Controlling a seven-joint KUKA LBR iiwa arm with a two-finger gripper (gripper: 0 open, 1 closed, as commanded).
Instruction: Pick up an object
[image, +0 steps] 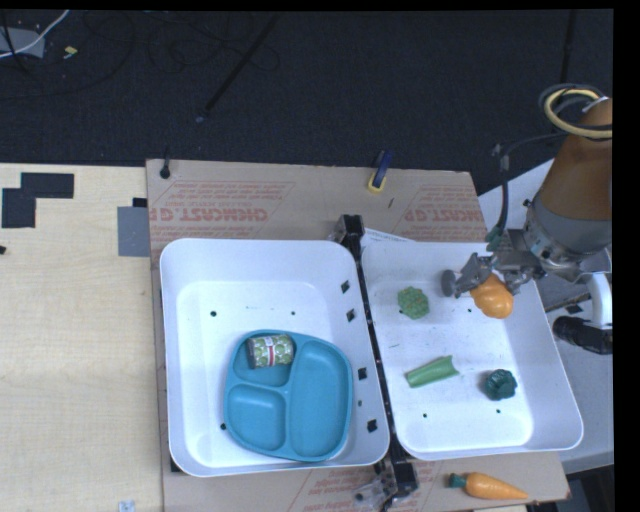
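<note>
The grey arm (575, 195) reaches in from the right, its orange band above the wrist near the upper right corner. The wrist bends down and leftward, carrying the gripper (470, 280) low toward the far right side, fingers pointing left; their spread is unclear.

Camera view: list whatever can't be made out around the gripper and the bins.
- Gripper: finger state, too small and blurred; contact with the orange object unclear.
- Jar in the blue tray: label too small to read.
- Arm: cut off by the right edge.
</note>
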